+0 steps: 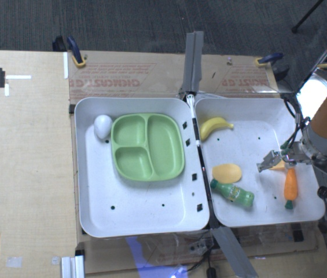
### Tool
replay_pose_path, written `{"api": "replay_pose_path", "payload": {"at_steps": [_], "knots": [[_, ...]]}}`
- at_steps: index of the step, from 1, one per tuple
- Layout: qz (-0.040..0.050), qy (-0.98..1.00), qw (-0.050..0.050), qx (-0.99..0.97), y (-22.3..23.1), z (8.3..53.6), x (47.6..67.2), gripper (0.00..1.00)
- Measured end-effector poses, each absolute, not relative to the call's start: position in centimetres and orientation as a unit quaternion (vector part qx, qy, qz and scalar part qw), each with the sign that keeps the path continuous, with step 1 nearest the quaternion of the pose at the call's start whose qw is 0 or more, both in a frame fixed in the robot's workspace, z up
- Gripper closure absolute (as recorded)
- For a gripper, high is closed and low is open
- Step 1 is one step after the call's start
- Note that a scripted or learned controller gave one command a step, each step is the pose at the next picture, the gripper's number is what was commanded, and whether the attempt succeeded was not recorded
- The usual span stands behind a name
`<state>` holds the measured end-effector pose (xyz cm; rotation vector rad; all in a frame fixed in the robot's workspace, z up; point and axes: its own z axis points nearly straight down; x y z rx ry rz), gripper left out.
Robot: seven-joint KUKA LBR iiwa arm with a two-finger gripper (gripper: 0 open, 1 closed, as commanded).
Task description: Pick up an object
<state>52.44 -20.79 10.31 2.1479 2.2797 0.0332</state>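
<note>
Bench edge nearest the camera is followed by two white bins set side by side. In the right bin, closest to the viewer, a green bottle is seen lying on its side, and a yellow potato-like lump is found just above it, touching or nearly so. Toward the right wall an orange carrot with a green tip is laid roughly upright in the view. The gripper is positioned just beside the carrot's upper end, over a small orange-yellow piece that is partly hidden by it. Whether the fingers are spread or closed cannot be told, since they are small and blurred, and nothing can be confirmed between them. Farther back in the same bin a banana is placed near the dividing wall. In the left bin a green three-part plate is set, and a white ball is lodged just beside its far left corner.
</note>
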Motion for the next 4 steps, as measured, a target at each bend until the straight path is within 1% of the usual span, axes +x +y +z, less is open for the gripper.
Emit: {"api": "replay_pose_path", "payload": {"at_steps": [1,2,3,4], "knots": [[-0.0002,0.697,0.0,0.717,-20.3,13.4,51.4,0.0],[-0.0001,0.678,-0.003,0.735,-20.7,9.0,51.9,0.0],[-0.0006,0.677,-0.003,0.736,-20.7,9.9,51.9,1.0],[-0.0007,0.659,0.0,0.752,-12.8,20.4,55.3,1.0]]}}
